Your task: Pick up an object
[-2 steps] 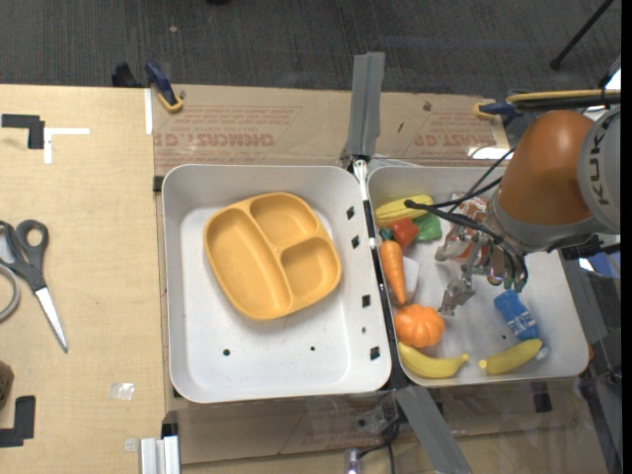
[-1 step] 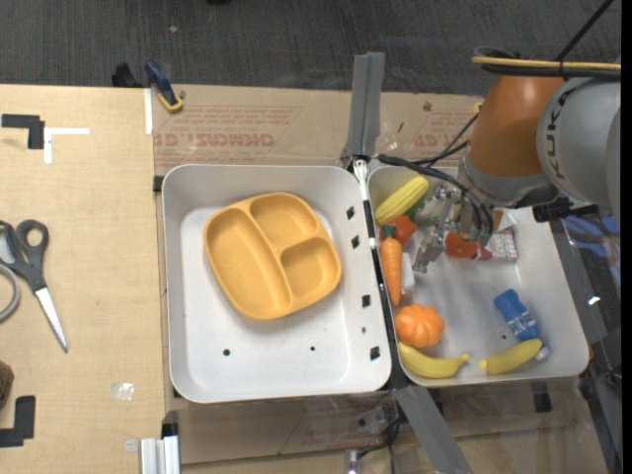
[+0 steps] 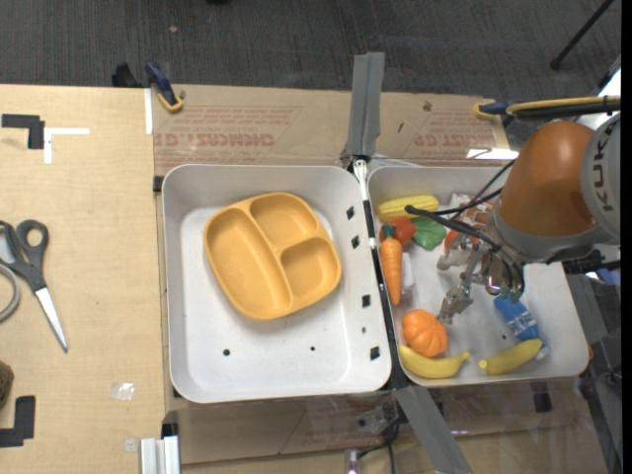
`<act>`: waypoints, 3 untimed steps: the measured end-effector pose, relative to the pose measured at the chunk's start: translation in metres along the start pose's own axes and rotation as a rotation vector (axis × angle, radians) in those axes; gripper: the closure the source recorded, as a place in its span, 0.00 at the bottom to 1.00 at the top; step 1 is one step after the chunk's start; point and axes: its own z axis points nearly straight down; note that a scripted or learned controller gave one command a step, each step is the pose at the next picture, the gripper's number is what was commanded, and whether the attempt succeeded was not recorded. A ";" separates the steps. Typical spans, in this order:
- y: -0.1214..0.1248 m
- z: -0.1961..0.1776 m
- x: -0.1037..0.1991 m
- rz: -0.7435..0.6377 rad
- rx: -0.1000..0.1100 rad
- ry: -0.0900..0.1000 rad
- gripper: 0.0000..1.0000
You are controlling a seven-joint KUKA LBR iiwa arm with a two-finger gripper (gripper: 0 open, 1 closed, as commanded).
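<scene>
The right bin [image 3: 571, 316] holds several toy foods: a carrot [image 3: 392, 270], a yellow corn cob [image 3: 407, 206], a green piece [image 3: 428, 233], a round orange fruit [image 3: 425, 332], two bananas [image 3: 432, 364] [image 3: 511, 356] and a blue item [image 3: 513, 316]. My gripper [image 3: 462, 286] hangs low over the middle of this bin, just above and right of the orange fruit and left of the blue item. The arm's orange band [image 3: 553, 181] covers the bin's far right part. Nothing is visibly held.
The left bin [image 3: 178, 294] contains an orange divided plate [image 3: 272, 255]. Scissors [image 3: 35, 275] lie on the wooden bench at the far left. A blue clamp [image 3: 163, 85] sits on the cardboard behind the bins.
</scene>
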 end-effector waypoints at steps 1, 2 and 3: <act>0.021 -0.002 -0.062 0.146 -0.001 -0.004 0.00; 0.043 -0.002 -0.094 0.239 -0.001 -0.004 0.00; 0.044 -0.013 -0.096 0.235 0.000 -0.011 1.00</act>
